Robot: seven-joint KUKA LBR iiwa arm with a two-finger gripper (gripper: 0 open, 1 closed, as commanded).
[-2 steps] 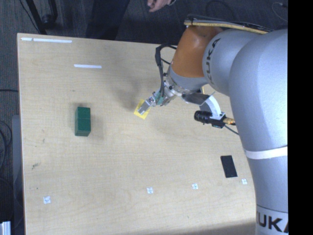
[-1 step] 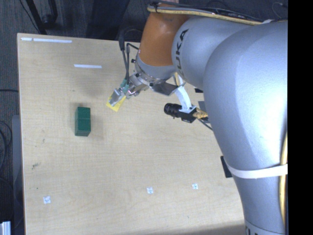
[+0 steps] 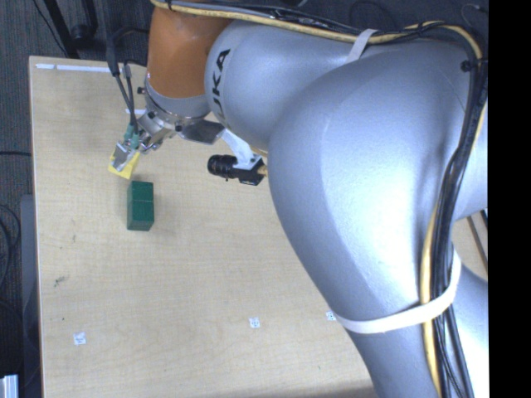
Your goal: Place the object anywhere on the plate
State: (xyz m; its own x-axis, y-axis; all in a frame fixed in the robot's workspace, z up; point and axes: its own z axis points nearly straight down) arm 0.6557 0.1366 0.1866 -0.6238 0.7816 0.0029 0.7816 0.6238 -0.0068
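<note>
A dark green block (image 3: 140,205) lies on the pale wooden board (image 3: 191,305) at the left, long side pointing away from me. My gripper (image 3: 126,156) hangs just above and to the left of the block's far end, a small gap apart from it. A small yellow piece (image 3: 121,167) shows right at the gripper's tip; whether it is held or part of the gripper is unclear. The orange band (image 3: 178,44) and grey arm reach in from the upper right.
The bulky grey arm (image 3: 357,189) covers the right half of the view. A black cylindrical part (image 3: 232,168) juts out under the wrist. Small white markers (image 3: 80,337) (image 3: 255,322) dot the board near the front. The board's left edge (image 3: 33,222) borders dark floor.
</note>
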